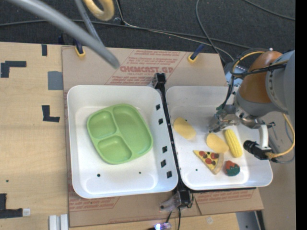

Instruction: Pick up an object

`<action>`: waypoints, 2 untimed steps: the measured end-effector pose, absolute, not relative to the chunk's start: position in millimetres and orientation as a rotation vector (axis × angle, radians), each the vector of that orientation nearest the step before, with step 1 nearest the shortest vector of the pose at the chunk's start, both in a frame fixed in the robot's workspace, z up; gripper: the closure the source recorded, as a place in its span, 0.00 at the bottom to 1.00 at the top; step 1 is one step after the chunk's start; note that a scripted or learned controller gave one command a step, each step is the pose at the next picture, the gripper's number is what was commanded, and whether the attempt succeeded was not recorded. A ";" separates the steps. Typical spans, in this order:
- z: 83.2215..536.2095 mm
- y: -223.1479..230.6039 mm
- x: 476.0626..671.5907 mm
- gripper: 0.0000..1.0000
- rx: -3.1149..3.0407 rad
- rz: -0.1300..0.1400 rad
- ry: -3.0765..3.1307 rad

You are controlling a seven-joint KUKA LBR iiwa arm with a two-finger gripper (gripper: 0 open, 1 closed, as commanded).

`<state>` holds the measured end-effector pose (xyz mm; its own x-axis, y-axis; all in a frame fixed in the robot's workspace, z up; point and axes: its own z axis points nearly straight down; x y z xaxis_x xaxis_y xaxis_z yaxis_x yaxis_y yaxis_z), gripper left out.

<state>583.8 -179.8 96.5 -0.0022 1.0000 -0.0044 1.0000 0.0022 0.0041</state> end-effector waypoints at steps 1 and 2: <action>149.7 -189.5 584.7 1.00 2.218 0.002 2.220; 196.5 -192.6 577.2 1.00 2.220 0.001 2.220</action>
